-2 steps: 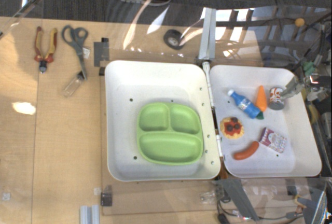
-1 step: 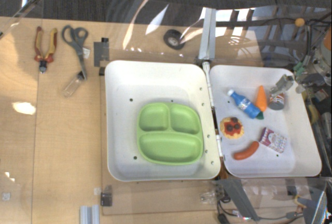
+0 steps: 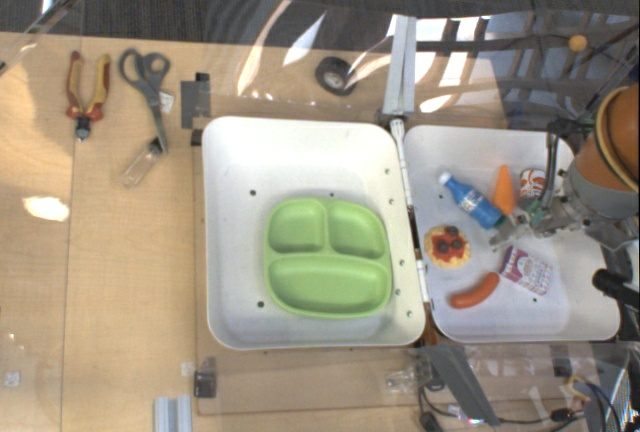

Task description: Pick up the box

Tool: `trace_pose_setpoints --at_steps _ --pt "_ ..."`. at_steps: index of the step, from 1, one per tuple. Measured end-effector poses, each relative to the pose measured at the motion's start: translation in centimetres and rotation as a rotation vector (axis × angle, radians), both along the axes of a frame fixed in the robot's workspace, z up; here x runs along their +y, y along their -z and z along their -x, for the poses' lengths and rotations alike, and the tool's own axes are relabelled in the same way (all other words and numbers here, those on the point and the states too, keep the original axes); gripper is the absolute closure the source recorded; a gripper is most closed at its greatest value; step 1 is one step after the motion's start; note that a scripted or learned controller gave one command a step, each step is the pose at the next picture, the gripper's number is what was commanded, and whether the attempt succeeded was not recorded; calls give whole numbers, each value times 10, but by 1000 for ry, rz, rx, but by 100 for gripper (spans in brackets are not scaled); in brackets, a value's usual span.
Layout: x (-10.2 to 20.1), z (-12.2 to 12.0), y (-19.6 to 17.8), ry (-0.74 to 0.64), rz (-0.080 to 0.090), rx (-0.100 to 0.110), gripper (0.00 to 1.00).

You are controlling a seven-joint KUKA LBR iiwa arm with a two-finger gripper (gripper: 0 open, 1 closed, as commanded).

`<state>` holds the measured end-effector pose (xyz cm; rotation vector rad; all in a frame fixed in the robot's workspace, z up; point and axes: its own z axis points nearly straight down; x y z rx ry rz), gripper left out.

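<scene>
Currently | box [image 3: 526, 271]: small, flat, maroon-and-white, lying in right bin [image 3: 590, 320] | end effector [image 3: 540, 216]: grip state unreadable

The left bin [image 3: 230, 220] holds a green divided tray [image 3: 328, 257]. The right bin [image 3: 590, 320] holds a blue bottle [image 3: 472, 201], a carrot [image 3: 504, 188], a sausage [image 3: 473, 291] and a small pizza [image 3: 447, 245]. Pliers [image 3: 86, 90], scissors [image 3: 150, 86] and a tape roll [image 3: 334, 74] lie on the worktop [image 3: 100, 300].

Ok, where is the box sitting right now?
The box lies in the right bin, toward its front, just right of the sausage and below the hand.
</scene>
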<state>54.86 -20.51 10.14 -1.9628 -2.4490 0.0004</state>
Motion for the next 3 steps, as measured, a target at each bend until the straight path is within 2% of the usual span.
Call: trace_pose_setpoints --at_steps 1,2,3 --pt "2 38 13 -42 6 -21 0" --pt "1 36 4 -43 9 -24 100" --pt "45 59 -106 -23 2 -4 100"
